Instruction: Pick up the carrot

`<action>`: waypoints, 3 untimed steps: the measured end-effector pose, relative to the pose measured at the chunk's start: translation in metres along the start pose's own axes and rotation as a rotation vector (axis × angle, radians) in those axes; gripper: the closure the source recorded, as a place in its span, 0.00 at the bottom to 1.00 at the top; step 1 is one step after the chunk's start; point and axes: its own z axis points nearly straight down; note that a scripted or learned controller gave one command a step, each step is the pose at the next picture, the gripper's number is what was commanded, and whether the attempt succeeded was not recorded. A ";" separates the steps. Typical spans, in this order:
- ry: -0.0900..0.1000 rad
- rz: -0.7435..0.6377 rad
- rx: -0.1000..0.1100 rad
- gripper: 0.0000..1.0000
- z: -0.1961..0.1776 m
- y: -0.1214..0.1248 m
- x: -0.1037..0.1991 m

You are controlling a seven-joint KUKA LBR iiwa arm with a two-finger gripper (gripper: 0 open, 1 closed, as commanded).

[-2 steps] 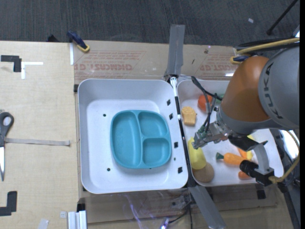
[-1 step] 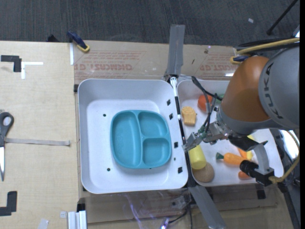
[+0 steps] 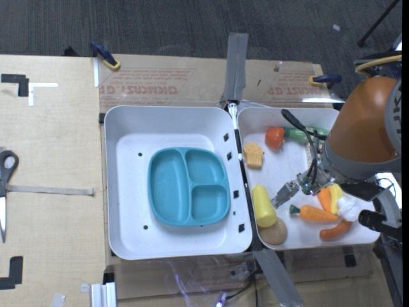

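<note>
A divided plate [image 3: 189,186] lies in the left bin [image 3: 121,171]. In the right bin [image 3: 281,165], the carrot [image 3: 316,214] lies near the front, with a sausage [image 3: 335,229] just in front of it and a tomato [image 3: 275,137] toward the back. The gripper [image 3: 300,187] hangs just behind and left of the carrot.

**Colours on the Bench**

Both bins [image 3: 115,171] were white. The divided plate [image 3: 190,186] was turquoise all over. The carrot [image 3: 317,214] was orange with a dark green stub at one end. A tomato [image 3: 275,137] was red-orange, a waffle piece [image 3: 254,155] pale yellow with a grid pattern, a bottle [image 3: 263,205] yellow, a cookie [image 3: 273,233] tan. The sausage [image 3: 335,230] was reddish orange. The arm [image 3: 361,130] showed an orange band above grey. The bench [image 3: 51,146] was pale wood, with blue-and-yellow clamps [image 3: 105,55].
</note>
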 end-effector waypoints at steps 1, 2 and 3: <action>-0.002 -0.575 -0.003 0.00 0.097 -0.027 -0.057; -0.004 -0.573 -0.006 1.00 0.088 -0.025 -0.058; -0.016 -0.803 -0.006 1.00 0.095 -0.011 -0.032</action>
